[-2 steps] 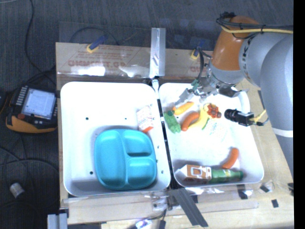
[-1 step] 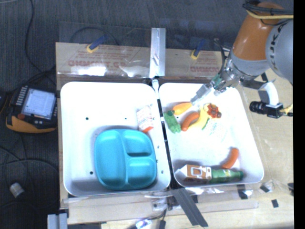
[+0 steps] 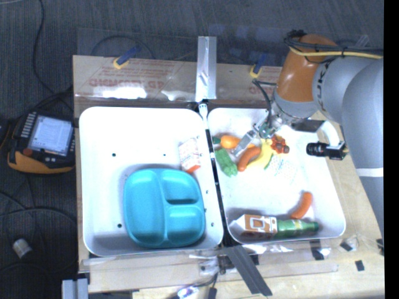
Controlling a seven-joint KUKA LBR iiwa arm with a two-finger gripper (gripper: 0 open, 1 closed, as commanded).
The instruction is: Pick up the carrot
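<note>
Fingers of the gripper (image 3: 244,143) hang low over the back part of the right bin (image 3: 324,192), pointing toward the middle wall between the two bins. From where the camera looks, I cannot tell if they are spread or pressed together — the tips are lost among the small toys under them. The grey arm (image 3: 349,104) comes in from the right, with its orange band (image 3: 299,73) just above the wrist.

Right below the gripper lies a little heap of toy food. The carrot (image 3: 248,157) is there, an orange piece lying at a slant, just beside the gripper's tip and maybe touching it. I do not see it clamped. Next to the carrot on the left is a green vegetable (image 3: 225,162), behind it a round orange fruit (image 3: 229,141), and on the right a yellow piece (image 3: 268,154) and something small and red (image 3: 278,144).

Nearer to the front of the same bin there is a second orange piece, a sausage-like one (image 3: 302,205), well apart from the heap. A green bottle (image 3: 280,227) with a brown label lies on its side along the front wall.

The left bin (image 3: 106,136) holds a blue divided tray (image 3: 164,208) and a small white and red packet (image 3: 191,155) close to the middle wall. Both bins stand on the bench (image 3: 143,80) — a handheld screen device (image 3: 43,139) lies on the floor to the left.
</note>
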